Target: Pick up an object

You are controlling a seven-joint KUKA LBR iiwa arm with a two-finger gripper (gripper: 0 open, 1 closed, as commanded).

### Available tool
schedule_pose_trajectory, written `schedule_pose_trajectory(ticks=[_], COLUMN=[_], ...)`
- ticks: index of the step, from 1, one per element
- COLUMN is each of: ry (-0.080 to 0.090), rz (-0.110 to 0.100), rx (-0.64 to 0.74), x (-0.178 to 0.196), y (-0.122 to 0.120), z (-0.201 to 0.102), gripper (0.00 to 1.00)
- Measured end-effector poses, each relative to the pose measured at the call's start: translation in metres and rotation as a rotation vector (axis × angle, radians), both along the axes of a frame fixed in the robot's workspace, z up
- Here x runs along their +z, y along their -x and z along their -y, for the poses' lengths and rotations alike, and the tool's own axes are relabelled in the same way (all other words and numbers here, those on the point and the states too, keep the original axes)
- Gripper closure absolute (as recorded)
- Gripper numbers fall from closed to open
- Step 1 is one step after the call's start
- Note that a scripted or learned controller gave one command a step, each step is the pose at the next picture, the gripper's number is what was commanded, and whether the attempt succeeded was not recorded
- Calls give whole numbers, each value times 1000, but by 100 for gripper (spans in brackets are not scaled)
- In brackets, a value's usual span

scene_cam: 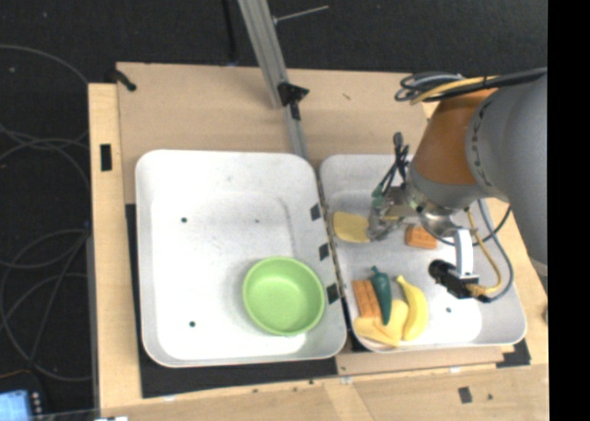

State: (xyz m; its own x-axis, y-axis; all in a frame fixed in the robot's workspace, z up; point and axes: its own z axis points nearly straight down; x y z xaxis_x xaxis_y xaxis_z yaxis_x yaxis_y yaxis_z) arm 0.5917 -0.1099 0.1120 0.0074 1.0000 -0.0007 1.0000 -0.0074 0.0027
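My gripper (378, 228) hangs low in the right bin (498, 322), its tips right beside a pale yellow piece (348, 227) lying near the bin's left wall. An orange block (421, 238) lies just right of the gripper, partly under the wrist. At the bin's front sit a yellow banana (414, 307), a green pepper-like item (382, 292), an orange ridged piece (366, 298) and a yellow piece (372, 331). Whether anything sits between the fingers is hidden by the wrist.
The left bin (203, 207) holds a green bowl (283, 294) at its front right corner. A grey metal pole (267, 51) slants in from the top to the gap between the bins. Cables (470, 272) trail from the wrist over the right bin.
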Motion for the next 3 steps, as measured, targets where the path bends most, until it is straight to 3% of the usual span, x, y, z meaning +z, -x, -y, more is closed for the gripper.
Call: schedule_pose_trajectory(ticks=[3], ry=[0], rz=[4], rx=[12], x=[142], y=[4], z=[1], gripper=[100])
